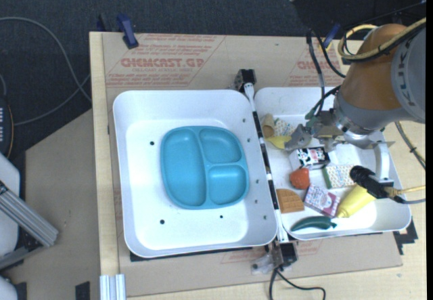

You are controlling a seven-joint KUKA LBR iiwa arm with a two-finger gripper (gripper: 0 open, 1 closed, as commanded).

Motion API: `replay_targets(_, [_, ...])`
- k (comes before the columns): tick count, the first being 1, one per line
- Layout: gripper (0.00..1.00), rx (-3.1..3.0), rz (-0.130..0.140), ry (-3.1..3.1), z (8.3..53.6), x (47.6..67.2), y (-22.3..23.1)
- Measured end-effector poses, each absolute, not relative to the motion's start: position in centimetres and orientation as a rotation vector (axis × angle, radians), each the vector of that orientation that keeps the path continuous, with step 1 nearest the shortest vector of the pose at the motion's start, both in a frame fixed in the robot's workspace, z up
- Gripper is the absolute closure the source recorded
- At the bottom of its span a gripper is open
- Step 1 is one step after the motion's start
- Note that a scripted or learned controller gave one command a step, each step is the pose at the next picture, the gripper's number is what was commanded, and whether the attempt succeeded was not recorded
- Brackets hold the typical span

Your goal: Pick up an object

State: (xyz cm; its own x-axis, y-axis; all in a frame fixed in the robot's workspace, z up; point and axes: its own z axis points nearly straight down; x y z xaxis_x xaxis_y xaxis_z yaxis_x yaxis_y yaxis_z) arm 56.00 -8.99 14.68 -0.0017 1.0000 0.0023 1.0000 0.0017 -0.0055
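Dark carpet surrounds the surface [203,55], a pale board with red lettering carrying two white bins. Whether the jaws [302,139] are parted or closed I cannot tell; they hang low in the right bin [284,99], over a black-and-white carton [311,156] beside an orange-red piece [299,177]. A clean pick probably calls for centring on one item. Farther out, the left bin [135,156] holds a blue divided plate [203,165].
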Motion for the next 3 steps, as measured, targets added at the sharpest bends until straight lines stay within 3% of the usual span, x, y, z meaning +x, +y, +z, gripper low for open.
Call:
replay_targets(1, [0.00,-2.236,-0.017,-2.238,10.5,54.3,-9.6])
replay_targets(2, [0.00,-2.226,-0.002,-2.223,8.5,50.4,-9.7])
replay_targets(3, [1.00,-2.225,-0.003,-2.222,9.4,50.4,-9.5])
